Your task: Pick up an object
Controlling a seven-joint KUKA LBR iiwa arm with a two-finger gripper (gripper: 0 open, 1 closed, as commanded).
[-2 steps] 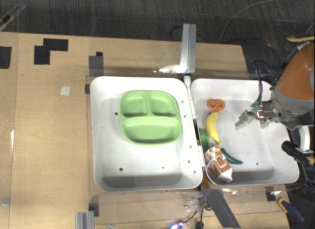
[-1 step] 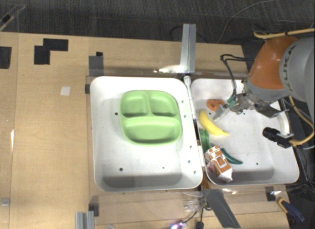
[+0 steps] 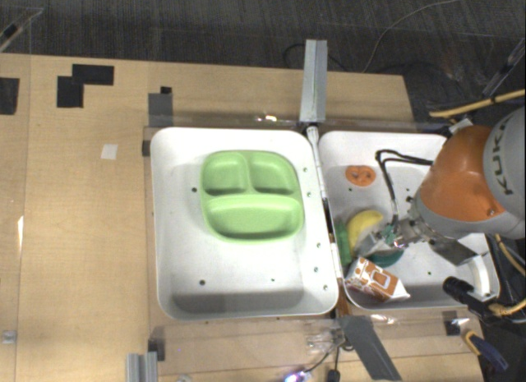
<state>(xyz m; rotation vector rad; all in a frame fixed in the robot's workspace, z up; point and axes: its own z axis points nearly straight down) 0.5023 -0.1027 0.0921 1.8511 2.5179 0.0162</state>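
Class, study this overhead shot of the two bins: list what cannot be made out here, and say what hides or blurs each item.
1. Gripper: its fingers are lost in clutter under the wrist, so open or shut cannot be told.
2. Teal object: mostly covered by the gripper; its identity is unclear.
3. Yellow object: its right side is hidden by the arm.
4. Brown packet: its print is too small to read.
5. Right bin: its right part is covered by the arm.

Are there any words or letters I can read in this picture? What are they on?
"KU" on the grey arm, cut off at the picture's edge.
The brown and white packet has print on it, too small and blurred to read.
The orange disc bears a mark, too small to read.
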